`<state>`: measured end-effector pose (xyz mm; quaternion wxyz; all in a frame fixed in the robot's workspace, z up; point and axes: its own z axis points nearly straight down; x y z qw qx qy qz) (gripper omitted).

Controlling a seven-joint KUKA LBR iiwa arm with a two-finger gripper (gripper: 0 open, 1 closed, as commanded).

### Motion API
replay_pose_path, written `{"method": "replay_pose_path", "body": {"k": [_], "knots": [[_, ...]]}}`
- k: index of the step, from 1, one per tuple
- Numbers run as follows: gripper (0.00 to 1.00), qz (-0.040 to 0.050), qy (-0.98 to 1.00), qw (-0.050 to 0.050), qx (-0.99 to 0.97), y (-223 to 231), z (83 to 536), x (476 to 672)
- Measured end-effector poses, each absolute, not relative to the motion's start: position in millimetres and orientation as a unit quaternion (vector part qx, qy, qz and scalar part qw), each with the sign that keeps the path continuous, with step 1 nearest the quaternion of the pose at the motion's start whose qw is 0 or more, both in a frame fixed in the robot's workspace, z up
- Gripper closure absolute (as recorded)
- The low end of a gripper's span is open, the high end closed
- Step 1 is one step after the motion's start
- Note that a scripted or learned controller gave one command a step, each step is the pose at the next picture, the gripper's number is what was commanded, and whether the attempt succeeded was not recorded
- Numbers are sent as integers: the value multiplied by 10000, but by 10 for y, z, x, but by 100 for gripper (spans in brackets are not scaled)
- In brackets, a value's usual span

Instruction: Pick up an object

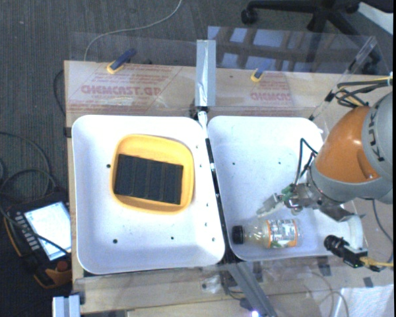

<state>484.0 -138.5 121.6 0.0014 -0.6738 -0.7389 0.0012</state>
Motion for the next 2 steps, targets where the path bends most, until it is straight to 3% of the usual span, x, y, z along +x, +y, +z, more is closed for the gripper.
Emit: {"method": "replay_pose_path", "body": {"k": [1, 2], "knots": [[0, -44, -7190, -22, -6950, -1842, 910, 4886], [0, -26, -6992, -91, -7148, -1503, 916, 5063]]}}
